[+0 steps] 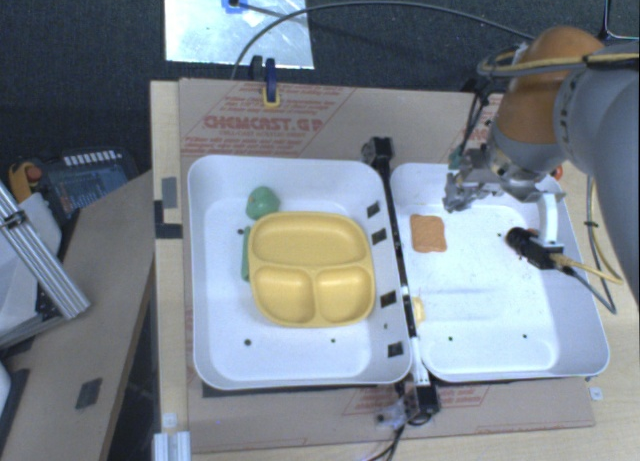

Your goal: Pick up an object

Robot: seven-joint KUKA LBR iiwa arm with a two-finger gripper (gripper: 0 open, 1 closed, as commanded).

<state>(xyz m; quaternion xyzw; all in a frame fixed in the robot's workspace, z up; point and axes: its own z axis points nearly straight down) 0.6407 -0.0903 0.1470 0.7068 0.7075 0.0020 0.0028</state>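
Camera view looks down on two white bins. In the right bin lies a small flat orange piece, close to the middle wall. The gripper hangs just above and to the right of it, near the bin's far edge. It is too blurry to tell how the gripper is set. The orange piece is a bit longer from far to near. To reach it, the arm would likely move left and down. The left bin holds a yellow tray and a green thing.
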